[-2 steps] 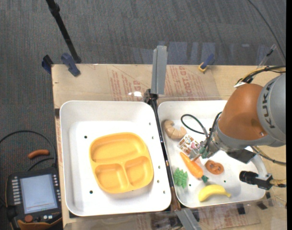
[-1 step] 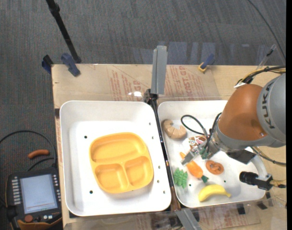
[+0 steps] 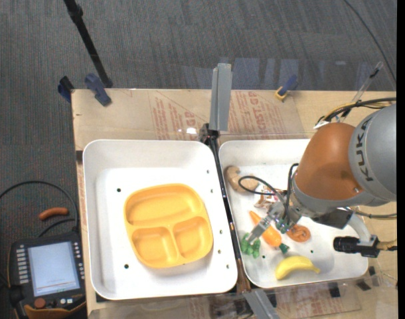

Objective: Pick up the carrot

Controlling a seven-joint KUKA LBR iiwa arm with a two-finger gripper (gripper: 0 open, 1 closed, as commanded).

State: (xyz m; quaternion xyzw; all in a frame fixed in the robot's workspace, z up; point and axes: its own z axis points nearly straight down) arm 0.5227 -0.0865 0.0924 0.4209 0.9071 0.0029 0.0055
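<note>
Arm [image 3: 335, 171] reaching into right bin [image 3: 255, 151]. Gripper [image 3: 267, 228] down over carrot [image 3: 270, 234], fingers straddling it, clamp unclear. Banana [image 3: 295, 267] near, yellow plate [image 3: 168, 224] in left bin [image 3: 96, 178].

The robot's thick rounded grey metal arm [image 3: 382, 155] carries the black letters "KUKA" on its side. Below it sits a wide glossy orange band [image 3: 327, 168], shaped like a dome. Thin black cables [image 3: 255, 179] curl out near the wrist, and more wires run behind the arm. The small metallic two-finger gripper [image 3: 263, 228] looks grey with dark parts.
</note>
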